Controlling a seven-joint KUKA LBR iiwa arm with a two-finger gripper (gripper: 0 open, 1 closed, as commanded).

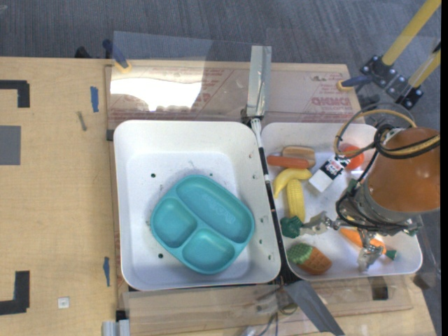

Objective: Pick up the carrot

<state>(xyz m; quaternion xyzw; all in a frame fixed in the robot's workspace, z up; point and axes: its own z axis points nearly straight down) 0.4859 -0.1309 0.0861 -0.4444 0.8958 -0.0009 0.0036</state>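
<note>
The carrot (pixel 352 236) is a small orange piece with a green tip, lying near the front right of the right bin (pixel 406 266). The arm's orange band and wrist hide part of it. My gripper (pixel 343 240) hangs low over this spot. One metal finger (pixel 318 223) is to the carrot's left and the other finger (pixel 369 256) is at its front right. The fingers stand wide apart, open, with the carrot on the bin floor between them.
The right bin also holds a hot dog (pixel 298 152), a red-orange sausage (pixel 288 163), a banana (pixel 285 181), a corn cob (pixel 297 201), a green piece (pixel 290 225), an orange-and-green fruit (pixel 310 257) and a white box (pixel 323 178). A teal divided plate (pixel 201 222) lies in the left bin (pixel 140 152).
</note>
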